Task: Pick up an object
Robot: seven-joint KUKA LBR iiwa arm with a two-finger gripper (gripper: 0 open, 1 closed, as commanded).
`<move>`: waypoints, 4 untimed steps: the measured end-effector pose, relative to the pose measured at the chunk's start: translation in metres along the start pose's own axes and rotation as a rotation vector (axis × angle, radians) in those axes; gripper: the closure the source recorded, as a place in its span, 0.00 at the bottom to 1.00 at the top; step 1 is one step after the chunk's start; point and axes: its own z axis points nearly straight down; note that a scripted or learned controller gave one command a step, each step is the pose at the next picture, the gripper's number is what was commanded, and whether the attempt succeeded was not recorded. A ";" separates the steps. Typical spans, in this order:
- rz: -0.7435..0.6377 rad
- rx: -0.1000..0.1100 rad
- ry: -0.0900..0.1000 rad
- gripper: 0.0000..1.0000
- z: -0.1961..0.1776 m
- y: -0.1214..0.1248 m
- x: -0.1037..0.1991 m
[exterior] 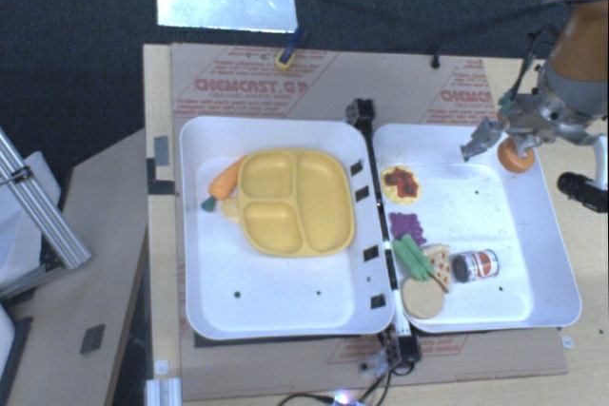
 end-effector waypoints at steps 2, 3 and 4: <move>-0.001 -0.009 -0.002 0.00 0.043 -0.007 0.001; -0.001 -0.009 -0.002 0.00 0.090 -0.003 -0.007; -0.001 -0.014 -0.002 0.00 0.127 -0.001 -0.006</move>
